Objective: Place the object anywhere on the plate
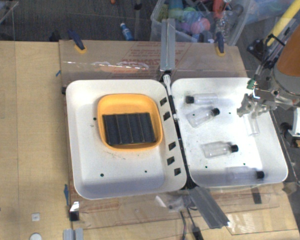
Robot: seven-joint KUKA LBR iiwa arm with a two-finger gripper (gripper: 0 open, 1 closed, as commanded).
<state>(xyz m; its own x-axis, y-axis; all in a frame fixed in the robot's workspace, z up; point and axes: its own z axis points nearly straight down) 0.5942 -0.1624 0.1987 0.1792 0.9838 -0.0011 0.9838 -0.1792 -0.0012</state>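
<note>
The gripper point(250, 115) hung at three o'clock in the right bin point(270, 164) — a clear vial point(253, 126) seemingly clamped between its fingers — so the carry step looked underway, calling for travel toward nine o'clock onto the orange plate point(106, 104).

Arm point(293, 59) cut by right edge.

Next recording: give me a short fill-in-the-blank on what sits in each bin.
1. The plate is colored ____.
2. The plate sits in the ____ bin.
3. A dark ribbed slab lies on the ____.
4. The clear bottles have ____ caps.

Missing words: orange; left; plate; black
</note>
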